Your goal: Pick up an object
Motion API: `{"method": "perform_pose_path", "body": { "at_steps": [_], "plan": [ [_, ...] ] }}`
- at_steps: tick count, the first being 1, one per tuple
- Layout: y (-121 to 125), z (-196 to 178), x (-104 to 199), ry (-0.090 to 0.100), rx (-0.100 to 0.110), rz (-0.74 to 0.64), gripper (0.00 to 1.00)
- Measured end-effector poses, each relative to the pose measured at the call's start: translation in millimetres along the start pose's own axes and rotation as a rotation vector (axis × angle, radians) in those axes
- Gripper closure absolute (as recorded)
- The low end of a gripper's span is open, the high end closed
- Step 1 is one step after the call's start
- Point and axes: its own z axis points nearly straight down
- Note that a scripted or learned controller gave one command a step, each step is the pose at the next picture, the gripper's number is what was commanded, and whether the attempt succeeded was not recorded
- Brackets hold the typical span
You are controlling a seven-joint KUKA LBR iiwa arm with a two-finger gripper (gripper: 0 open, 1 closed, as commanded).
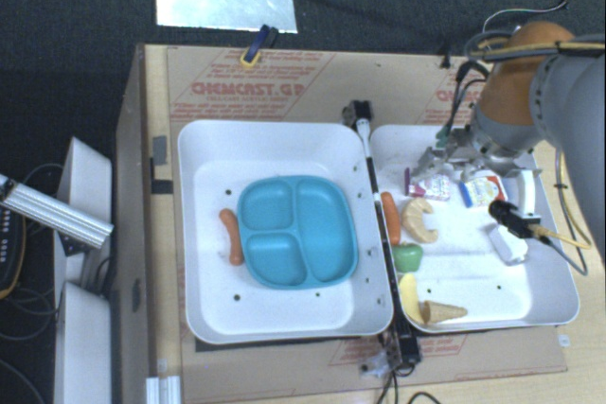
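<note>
Two white bins sit side by side on the surface point(237, 92). The arm reaches in from the right, and the gripper point(443, 163) hangs over the upper part of the right bin point(559, 298). It is low and close to the contents. Whether it is open or closed cannot be told from this angle, and no item is seen held.

Right bin contents:
- A pink piece point(409, 180) lies just beside the gripper, on its left.
- A blue-and-red packet point(476, 191) lies near the gripper, on its right.
- An orange stick point(390, 215) lies along the left wall.
- A pale curved item point(419, 220), possibly a croissant, lies beside the stick.
- A green piece point(407, 255) lies below that.
- A yellow piece point(408, 293) and a cone point(443, 310) lie at the lower edge.

Left bin point(204, 298) contents:
- A blue divided plate point(295, 232) sits in the centre.
- A sausage point(231, 236) lies just to the plate's left.
</note>
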Motion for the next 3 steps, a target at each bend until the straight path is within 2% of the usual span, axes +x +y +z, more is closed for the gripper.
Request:
{"method": "perform_pose_path", "body": {
  "at_steps": [1,2,3],
  "plan": [
    [20.6,9.0,47.5,0.001,0.002,-0.001,0.0],
    [-4.3,11.4,45.2,0.0,0.005,0.002,0.0],
    [30.3,11.0,40.9,0.0,0.003,-0.001,0.0]
  ]
}}
